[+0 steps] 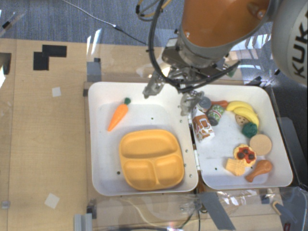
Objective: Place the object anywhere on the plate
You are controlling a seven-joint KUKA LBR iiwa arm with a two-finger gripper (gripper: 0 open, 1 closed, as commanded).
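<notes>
From the overhead camera, the two-finger gripper (168,96) hangs spread with nothing in it above the bins' divider. The orange toy carrot (117,116) lies just beyond the yellow divided plastic plate (151,158). I'd grab its middle.

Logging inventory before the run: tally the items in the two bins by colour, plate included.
Orange: 1, carrot
Yellow: 3, plate, banana, cracker
Tan or brown: 2, round cookie, drumstick
Green: 1, small ball
Mixed colours: 3, carton, can, red-topped pastry
Total: 10
</notes>
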